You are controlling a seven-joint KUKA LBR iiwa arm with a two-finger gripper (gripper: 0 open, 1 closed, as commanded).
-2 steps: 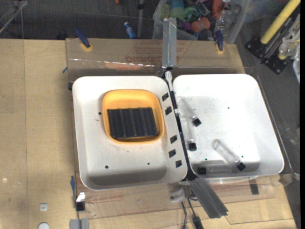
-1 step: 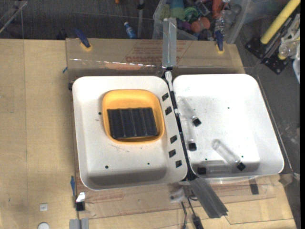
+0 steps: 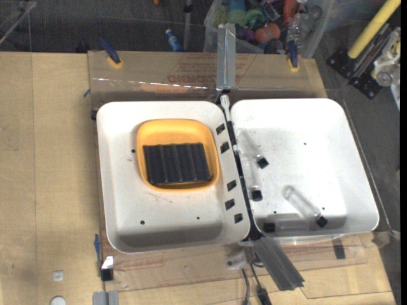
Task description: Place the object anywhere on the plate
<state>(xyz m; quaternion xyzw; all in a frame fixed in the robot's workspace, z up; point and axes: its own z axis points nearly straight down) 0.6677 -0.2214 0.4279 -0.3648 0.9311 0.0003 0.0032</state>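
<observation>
Block [image 3: 176, 163]: a dark, nearly black rectangular slab with four or five ridges running from 12 to 6 o'clock across its top. It lies flat in the middle of the plate [image 3: 147, 132], long side across, and its edges stay inside the raised rim. The plate is orange-yellow with rounded corners and sits in the left bin [image 3: 117, 189], slightly toward 12 o'clock from the bin's middle. The right bin [image 3: 331, 138], at 3 o'clock, holds a clear tube [image 3: 300, 203] with a black cap toward its 5 o'clock corner. Both bins rest on a tan surface [image 3: 44, 170].
</observation>
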